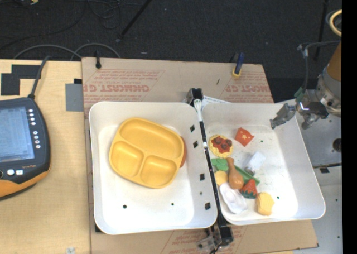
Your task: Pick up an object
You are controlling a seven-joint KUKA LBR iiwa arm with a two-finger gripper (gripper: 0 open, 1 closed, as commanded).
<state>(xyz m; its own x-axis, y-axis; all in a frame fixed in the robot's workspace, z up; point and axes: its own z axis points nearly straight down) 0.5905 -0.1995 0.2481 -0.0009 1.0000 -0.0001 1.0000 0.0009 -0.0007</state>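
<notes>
My gripper (294, 120) hangs over the right rim of the right bin (295, 191), open, with nothing between its fingers. The toy food lies to its left and below in that bin. A red piece (244, 136) is the closest, beside a small pizza-like disc (221, 144). Further down are a pale clear piece (256, 161), a brown drumstick (235, 175), a green piece (244, 170), a red and green piece (250, 188), a white piece (231, 198) and a yellow lemon-like piece (265, 204).
The left bin (106, 202) holds a yellow divided plate (148, 152). A dark ridge with clips (203, 152) separates the two bins. A handheld control pendant (19, 141) lies on the wooden bench at far left. Cables run across the dark floor behind.
</notes>
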